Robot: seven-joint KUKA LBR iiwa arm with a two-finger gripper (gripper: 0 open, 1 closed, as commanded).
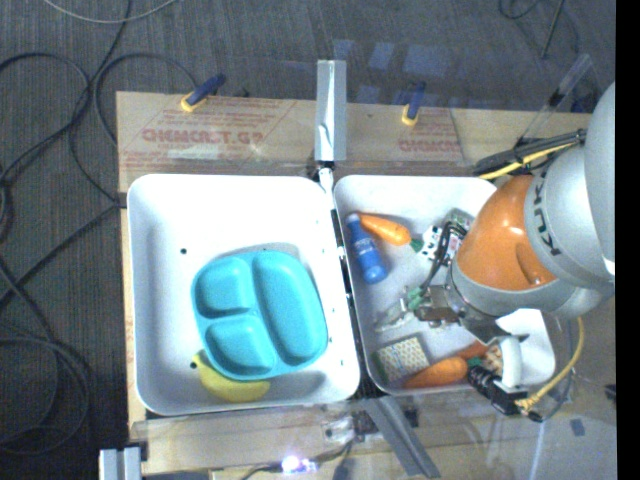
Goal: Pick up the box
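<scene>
Can't tell the end effector [425, 303] state, but the carrots beside the box [400, 355] could get grabbed instead.

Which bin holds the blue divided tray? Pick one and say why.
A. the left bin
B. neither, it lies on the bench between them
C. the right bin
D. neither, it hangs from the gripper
A: the blue divided tray lies flat inside the left bin, partly over a yellow banana, well apart from the arm reaching over the right bin.
</scene>
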